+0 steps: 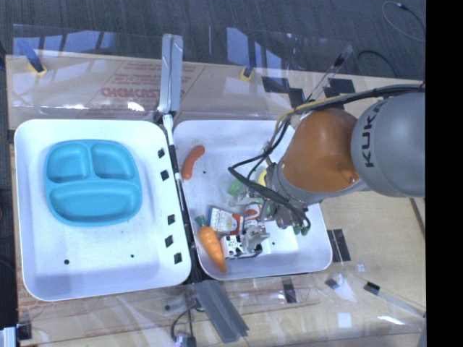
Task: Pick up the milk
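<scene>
The milk [223,218], a small white carton with blue and orange print, lies on its side in the front left part of the right bin [217,137]. My gripper [253,232] is down in that bin just right of the carton, close to it or touching it. The orange band and grey wrist above hide the gripper's upper part and the bin floor behind it. I cannot make out whether anything is held.
An orange carrot [211,244] lies in front of the milk by the bin's left wall. A sausage [192,161] sits at the back left, and a green item [236,189] behind the milk. The left bin [94,259] bears a blue divided plate [92,181].
</scene>
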Motion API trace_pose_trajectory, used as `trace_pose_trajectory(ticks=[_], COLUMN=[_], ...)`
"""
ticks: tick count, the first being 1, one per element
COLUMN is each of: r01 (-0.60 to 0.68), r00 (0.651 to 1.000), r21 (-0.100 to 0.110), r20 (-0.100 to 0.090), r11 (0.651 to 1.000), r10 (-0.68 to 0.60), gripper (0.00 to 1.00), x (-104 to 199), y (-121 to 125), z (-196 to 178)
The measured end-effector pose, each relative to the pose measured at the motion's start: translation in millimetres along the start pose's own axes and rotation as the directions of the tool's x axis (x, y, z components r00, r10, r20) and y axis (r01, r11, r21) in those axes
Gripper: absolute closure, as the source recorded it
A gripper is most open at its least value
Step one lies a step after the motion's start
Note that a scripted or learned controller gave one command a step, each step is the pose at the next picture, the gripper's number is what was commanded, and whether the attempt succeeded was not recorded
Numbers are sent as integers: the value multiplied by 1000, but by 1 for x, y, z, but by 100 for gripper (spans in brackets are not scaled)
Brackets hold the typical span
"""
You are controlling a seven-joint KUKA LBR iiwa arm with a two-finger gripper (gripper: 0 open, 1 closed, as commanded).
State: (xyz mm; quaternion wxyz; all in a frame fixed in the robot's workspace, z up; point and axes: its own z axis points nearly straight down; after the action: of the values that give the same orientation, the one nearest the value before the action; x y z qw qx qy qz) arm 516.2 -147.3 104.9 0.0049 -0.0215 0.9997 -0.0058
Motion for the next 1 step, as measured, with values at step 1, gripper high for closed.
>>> trace_pose_trajectory(ticks=[1], r01=[-149], r00=[989], r21=[-10], r20=[-5], r11=[989], r10=[149], gripper=[0], x=[27], y=[-11], z=[-14])
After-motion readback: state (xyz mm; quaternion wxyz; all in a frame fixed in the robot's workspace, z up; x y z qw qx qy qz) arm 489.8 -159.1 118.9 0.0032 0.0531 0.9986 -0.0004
